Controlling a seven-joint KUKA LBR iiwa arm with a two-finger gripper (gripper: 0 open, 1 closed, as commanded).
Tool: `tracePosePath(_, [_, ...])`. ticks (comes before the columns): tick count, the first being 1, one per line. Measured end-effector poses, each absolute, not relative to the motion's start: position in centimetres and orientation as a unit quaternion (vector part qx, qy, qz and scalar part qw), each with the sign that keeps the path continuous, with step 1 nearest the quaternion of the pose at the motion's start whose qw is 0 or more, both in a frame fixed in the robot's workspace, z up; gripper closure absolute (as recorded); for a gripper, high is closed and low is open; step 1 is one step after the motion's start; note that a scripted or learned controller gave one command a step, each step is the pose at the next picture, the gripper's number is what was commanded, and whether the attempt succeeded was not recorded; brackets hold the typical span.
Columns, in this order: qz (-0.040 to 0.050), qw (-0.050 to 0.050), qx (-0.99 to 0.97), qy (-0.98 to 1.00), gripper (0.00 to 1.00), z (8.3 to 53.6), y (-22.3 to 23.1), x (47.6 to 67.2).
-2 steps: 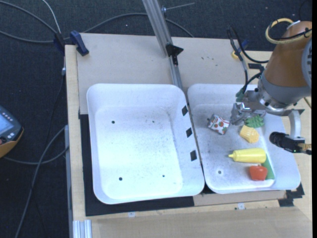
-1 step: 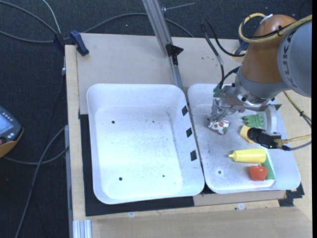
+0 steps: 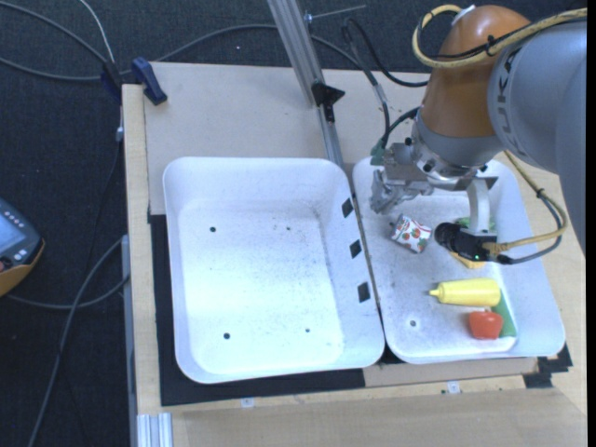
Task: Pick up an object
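Two shallow white bins are set side by side on the worktop, the left bin taking up the middle of the frame and the right bin the lower right. Nearest the bottom edge, in the lower right corner of the right bin, a small red toy is seen. Just above it, touching or nearly so, a yellow squeeze bottle is laid on its side, its nozzle turned toward the left. Further up, near the middle of that bin, a small white carton printed in red and green is tilted on one edge. The tool is held just above and to the left of the carton, over the bin's upper left part. Whether it is wide or narrow cannot be told, and nothing is seen gripped in it. Behind it the grey and orange arm fills the upper right. At the far edge of the worktop, an aluminium post and a blue clamp are fixed.
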State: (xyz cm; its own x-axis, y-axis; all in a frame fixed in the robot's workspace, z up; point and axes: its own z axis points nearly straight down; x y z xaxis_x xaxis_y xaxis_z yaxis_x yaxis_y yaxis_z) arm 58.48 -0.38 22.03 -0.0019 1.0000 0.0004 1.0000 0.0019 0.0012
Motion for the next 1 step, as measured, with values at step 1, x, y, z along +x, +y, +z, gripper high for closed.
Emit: tracePosePath(1, [0.0004, 0.0, 0.706, 0.709, 1.0, 21.6, 5.04, 59.12])
